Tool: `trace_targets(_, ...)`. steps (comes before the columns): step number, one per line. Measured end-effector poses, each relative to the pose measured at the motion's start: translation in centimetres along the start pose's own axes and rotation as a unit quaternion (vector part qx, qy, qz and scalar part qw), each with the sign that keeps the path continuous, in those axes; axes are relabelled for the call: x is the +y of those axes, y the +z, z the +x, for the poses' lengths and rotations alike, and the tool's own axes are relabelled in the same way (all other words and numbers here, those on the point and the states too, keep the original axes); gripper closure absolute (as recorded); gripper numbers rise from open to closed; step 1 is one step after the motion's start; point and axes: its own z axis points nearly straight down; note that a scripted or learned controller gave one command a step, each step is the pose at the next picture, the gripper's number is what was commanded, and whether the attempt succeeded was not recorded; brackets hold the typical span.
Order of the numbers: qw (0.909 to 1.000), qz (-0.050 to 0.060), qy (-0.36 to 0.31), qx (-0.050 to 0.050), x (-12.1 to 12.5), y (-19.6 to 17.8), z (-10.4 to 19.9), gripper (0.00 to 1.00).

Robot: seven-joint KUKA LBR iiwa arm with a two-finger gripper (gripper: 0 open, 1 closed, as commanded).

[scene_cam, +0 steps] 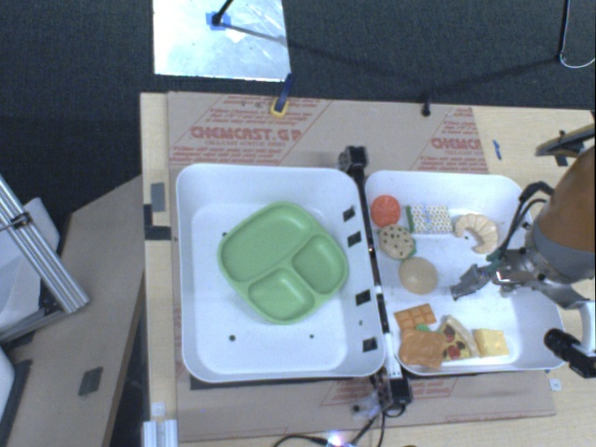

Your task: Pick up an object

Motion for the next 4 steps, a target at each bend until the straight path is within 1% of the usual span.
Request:
trace_targets(1,1.0000,0.000,0.000,0.000,-0.3,4.2,0.2,0.00)
trace_targets(2,1.0000,-0.001,0.000,-0.001,-0.3,7.2,0.3,0.00)
trace_targets(3,1.0000,-0.004,0.001,-0.001,-0.1,6.0,0.2,1.00)
trace_targets(4,1.0000,-0.004,-0.001,-0.002,-0.2,1.7,-0.2,1.00)
